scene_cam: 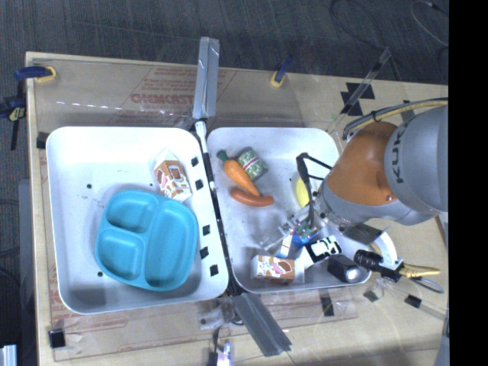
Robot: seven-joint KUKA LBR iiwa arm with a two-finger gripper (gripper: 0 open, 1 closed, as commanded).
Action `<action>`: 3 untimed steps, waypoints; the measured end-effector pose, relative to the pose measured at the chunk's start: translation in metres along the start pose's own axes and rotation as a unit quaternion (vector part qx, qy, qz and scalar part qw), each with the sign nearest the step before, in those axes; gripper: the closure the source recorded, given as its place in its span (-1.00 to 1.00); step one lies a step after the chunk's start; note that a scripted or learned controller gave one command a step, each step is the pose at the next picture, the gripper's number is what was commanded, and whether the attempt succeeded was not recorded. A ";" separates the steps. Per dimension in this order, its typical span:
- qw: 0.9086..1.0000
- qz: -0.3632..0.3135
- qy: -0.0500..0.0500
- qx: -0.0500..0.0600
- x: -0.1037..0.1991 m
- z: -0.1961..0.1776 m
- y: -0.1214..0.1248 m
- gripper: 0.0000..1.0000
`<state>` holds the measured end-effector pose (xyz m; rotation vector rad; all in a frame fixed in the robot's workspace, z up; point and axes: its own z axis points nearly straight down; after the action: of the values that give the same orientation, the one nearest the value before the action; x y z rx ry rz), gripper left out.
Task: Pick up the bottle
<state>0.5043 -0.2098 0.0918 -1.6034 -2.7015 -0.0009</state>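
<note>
Orange-banded arm (366, 170), "KU" readable, pincer (305, 231) low in right bin (320, 139), grip state unclear. Bottle (250, 162), green label unreadable, beside carrot (239, 175). Worktop (114, 75) print reversed, unreadable.

One fixed camera looks down aslant on both bins (69, 204), arm (396, 174) entering right.

The bottle (288, 243) is appearing as a small, clear-looking item with white and blue markings. It is lying on its side, tilted, on the floor of the bin. It is sitting just above the brown-and-white carton (274, 268), close to touching it. Its right end is being hidden, so its full shape is not showing.
</note>
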 end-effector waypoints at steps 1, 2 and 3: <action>1.000 0.000 0.000 0.000 0.000 -0.078 -0.003 -1.00; 1.000 -0.031 -0.005 -0.005 0.009 -0.015 -0.017 -1.00; 0.999 -0.033 -0.004 -0.004 0.009 -0.024 -0.017 1.00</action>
<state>0.4855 -0.2099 0.1163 -1.5188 -2.7634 -0.0048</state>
